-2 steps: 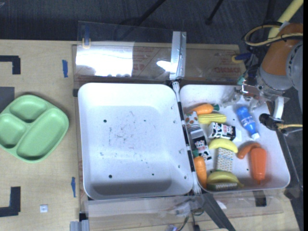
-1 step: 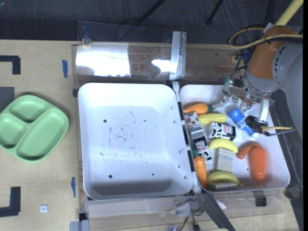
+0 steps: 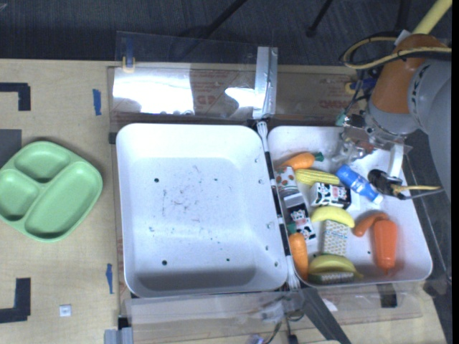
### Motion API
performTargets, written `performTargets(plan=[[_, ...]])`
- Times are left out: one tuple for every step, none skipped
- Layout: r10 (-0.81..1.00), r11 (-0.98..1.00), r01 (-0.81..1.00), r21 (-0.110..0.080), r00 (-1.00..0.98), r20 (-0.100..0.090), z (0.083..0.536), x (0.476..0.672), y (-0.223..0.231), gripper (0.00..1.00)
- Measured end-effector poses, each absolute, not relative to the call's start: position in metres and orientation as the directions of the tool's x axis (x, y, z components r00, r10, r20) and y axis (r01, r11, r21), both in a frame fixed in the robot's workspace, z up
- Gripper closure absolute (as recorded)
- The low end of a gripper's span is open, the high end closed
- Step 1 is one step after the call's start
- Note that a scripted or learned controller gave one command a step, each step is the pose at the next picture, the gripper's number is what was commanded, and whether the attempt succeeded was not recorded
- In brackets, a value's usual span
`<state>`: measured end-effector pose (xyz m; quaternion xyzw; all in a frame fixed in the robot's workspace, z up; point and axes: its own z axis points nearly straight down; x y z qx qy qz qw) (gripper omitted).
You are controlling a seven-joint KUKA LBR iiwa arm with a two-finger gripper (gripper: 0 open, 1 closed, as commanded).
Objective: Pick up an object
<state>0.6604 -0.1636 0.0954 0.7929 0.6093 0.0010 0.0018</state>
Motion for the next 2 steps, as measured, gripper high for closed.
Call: performTargets(plan=[[0.985,-0.171,0.985,0.0,0.171,0.0,0.197,0.668,-0.186,1.0],[0.987,-0.158,0.987,-0.002,0.158,0.0,0.211,0.614,-0.205,1.0]])
